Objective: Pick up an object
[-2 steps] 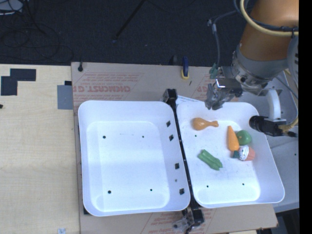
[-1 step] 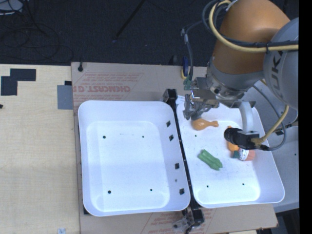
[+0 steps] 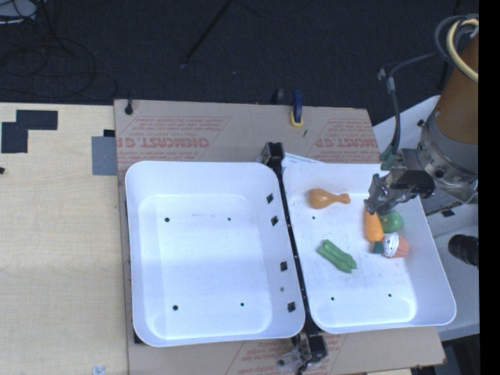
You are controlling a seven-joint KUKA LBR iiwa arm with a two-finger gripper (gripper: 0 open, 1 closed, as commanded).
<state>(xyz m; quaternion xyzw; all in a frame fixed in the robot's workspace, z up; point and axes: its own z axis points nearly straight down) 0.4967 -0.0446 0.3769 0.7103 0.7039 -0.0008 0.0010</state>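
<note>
Carrot toy [image 3: 373,226], orange, is lying in the right bin [image 3: 426,303] by its far right wall, long axis running top to bottom, directly beneath the tool [image 3: 380,204]; tool spread is indeterminable.

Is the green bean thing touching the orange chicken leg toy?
Apart. The camera view shows bare white bin floor between the green bean toy and the orange drumstick toy in the right bin.
</note>
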